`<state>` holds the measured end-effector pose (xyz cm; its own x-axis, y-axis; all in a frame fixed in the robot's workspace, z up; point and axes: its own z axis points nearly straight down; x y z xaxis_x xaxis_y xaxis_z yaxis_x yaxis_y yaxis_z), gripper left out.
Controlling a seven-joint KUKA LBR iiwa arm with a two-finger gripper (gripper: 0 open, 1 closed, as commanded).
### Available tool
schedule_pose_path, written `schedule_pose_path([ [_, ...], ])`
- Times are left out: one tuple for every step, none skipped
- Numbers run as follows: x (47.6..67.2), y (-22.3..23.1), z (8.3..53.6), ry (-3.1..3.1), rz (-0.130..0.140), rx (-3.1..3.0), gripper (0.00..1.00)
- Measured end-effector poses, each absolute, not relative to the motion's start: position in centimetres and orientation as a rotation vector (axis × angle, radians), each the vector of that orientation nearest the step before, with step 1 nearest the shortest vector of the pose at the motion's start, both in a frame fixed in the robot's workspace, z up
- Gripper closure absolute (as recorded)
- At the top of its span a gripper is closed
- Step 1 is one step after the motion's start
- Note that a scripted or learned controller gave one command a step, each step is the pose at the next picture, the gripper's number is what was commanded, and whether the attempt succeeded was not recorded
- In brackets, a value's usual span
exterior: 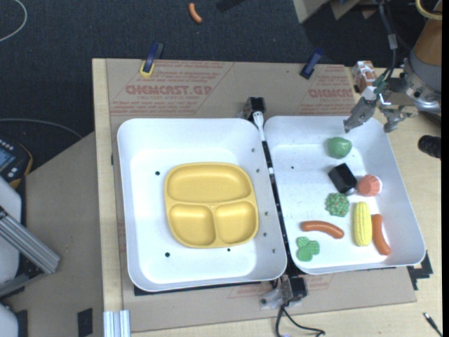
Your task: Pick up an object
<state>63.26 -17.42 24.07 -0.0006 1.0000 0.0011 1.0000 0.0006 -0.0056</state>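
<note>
Nearest the camera, along the front rim of the right bin [414,248], lie a green broccoli piece [306,248], an orange sausage [322,227], a yellow corn cob [362,223] and a second sausage [380,234]. Just behind them sits another green floret [337,203], then a black block [343,177] touching a pinkish-orange ball [369,184], and farther back a round green fruit [339,147]. The left bin [133,188] holds a yellow divided tray [210,203] near its middle. Both bins rest side by side on the table [105,118]. The jaws [374,118] hang spread wide over the far rim of the right bin, above and right of the green fruit, with nothing between them. A small orange item [195,12] lies on the dark floor [84,20] beyond.
</note>
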Motion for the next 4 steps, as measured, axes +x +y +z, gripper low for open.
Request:
schedule_pose_path([
  [63.3,-18.1,18.0,-2.217,0.006,-2.218,0.0],
  [63.2,-17.4,13.4,-2.218,0.005,-2.217,0.0],
  [63.0,-17.3,8.1,-2.218,0.006,-2.216,0.0],
  [63.2,-17.3,9.6,-2.222,0.0,-2.221,1.0],
])
